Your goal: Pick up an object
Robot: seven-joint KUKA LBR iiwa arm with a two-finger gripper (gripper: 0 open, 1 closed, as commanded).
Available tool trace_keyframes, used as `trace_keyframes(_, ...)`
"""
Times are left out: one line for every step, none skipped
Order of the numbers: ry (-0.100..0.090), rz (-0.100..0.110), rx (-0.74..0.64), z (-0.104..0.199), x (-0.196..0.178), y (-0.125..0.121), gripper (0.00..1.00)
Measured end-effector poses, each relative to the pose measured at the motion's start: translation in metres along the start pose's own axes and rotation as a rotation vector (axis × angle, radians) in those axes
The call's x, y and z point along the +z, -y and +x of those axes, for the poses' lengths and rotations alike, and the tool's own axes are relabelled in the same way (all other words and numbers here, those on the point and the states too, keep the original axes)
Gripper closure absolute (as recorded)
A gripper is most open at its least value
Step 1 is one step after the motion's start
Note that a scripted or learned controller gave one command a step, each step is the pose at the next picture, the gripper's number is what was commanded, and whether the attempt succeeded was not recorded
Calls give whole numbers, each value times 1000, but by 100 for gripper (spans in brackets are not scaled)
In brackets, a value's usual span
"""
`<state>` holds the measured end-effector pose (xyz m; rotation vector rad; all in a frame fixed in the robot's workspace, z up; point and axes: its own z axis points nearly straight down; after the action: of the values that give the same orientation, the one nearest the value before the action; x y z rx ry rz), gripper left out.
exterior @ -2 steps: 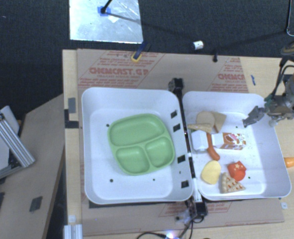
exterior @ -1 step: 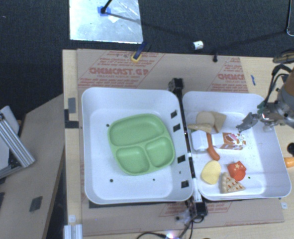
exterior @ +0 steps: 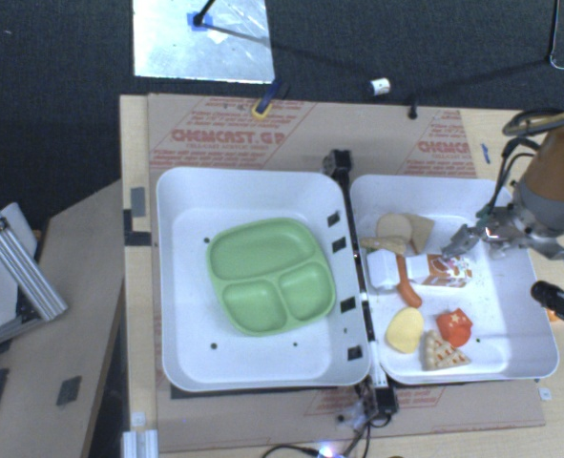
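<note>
The right bin (exterior: 520,351) holds several toy foods: tan bread slices (exterior: 406,227), a white block (exterior: 383,271), an orange sausage (exterior: 408,290), a yellow piece (exterior: 405,330), a red piece (exterior: 455,325), a wedge like a pizza slice (exterior: 442,354) and a small orange-and-white packet (exterior: 449,271). My gripper (exterior: 465,240) reaches in from the right, low over the bin. It sits just above the packet and to the right of the bread. Nothing is visibly held.
A green three-part plate (exterior: 270,275) lies in the left bin (exterior: 181,256). A black divider with clips (exterior: 350,256) runs between the bins. The arm's wrist and cables (exterior: 549,189) hang over the right bin's far right side.
</note>
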<state>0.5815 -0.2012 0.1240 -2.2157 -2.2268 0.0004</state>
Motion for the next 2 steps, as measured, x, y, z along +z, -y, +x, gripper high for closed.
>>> trace_keyframes(7, -27, 2, -1, 15, -8, 0)
trace_keyframes(8, -27, 1, -1, 5, -8, 100)
